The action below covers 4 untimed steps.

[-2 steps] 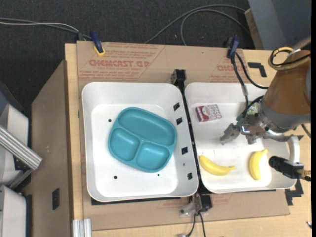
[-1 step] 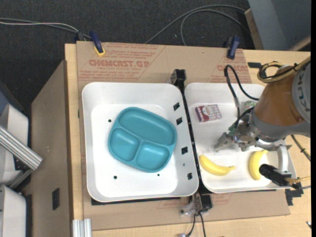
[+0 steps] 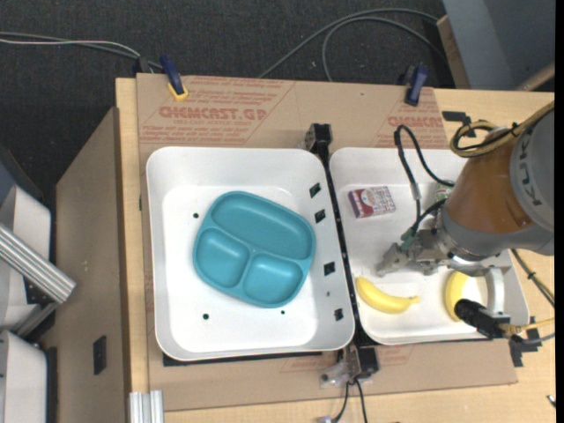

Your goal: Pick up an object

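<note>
Two curved smooth bananas (image 3: 385, 296); teal divided plate (image 3: 253, 248).

A robotics lab, and a test rig at that.

Here's the giveaway: a grey-and-orange industrial arm (image 3: 493, 196) reaching over a cardboard-topped worktop (image 3: 220, 104), the sheet pinned down by spring clamps (image 3: 174, 79) at the back edge. Two white bins (image 3: 167, 236) sit side by side, loose cables (image 3: 370, 25) trail across dark carpet (image 3: 70, 7), and there's aluminium framing (image 3: 31, 258) at the left. Toy props: a teal divided plate (image 3: 254, 248) and plastic bananas (image 3: 385, 295).
</note>
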Available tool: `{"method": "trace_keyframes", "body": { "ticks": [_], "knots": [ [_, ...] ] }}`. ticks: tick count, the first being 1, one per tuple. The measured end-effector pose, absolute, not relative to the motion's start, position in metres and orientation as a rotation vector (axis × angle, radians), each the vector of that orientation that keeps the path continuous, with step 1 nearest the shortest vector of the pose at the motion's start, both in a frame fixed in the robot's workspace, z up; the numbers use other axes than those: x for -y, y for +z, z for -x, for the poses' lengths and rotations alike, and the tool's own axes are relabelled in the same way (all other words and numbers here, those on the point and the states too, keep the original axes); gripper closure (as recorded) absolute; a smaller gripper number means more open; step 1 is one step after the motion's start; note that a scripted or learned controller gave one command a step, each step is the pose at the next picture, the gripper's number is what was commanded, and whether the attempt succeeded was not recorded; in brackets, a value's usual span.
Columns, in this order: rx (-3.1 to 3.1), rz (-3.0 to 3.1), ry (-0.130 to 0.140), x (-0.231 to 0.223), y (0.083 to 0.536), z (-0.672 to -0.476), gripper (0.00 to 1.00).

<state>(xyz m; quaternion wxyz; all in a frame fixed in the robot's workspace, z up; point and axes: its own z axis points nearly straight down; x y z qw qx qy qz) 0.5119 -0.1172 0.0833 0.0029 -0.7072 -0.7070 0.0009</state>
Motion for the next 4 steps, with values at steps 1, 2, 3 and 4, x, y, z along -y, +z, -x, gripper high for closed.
{"method": "trace_keyframes", "body": {
  "ticks": [1,2,3,4],
  "knots": [
    [2.218,2.222,-0.002,0.117,0.096,-0.513,1.0],
    [2.226,2.222,-0.005,0.111,0.154,-0.508,1.0],
    [2.227,2.223,-0.006,0.11,0.208,-0.509,1.0],
    [2.231,2.214,-0.006,0.064,0.217,-0.539,1.0]
  ]
}}
